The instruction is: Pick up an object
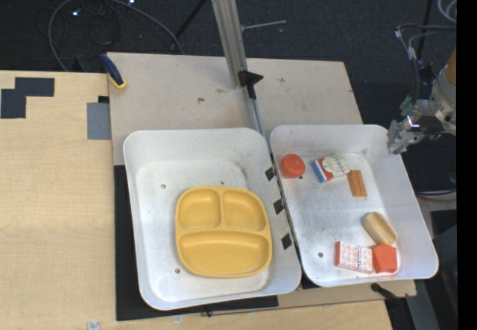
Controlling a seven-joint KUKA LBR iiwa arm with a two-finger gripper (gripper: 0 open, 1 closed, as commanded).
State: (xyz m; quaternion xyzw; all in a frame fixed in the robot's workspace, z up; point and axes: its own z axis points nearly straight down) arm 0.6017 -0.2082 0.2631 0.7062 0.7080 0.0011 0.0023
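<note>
Tool (399, 135) hangs beside right bin (417, 202) holding six objects.

Arm (446, 90) cut off at right edge; gripper (399, 136) too small to read.

Light falls evenly from above, bright on the two white bins, the left bin (149, 172) and the right bin (417, 246), which come close to washing out. The yellow tray (222, 232) shows soft, short shadows in its compartments, nothing hard-edged. Beyond the bench (298, 90) the floor drops into near-black, with cables barely catching light and two small glints at upper left. The whole frame is a little soft and grainy, so print on the small packets is unreadable. At the right edge the pincer (402, 135) looks slightly blurred, perhaps from motion.
</note>
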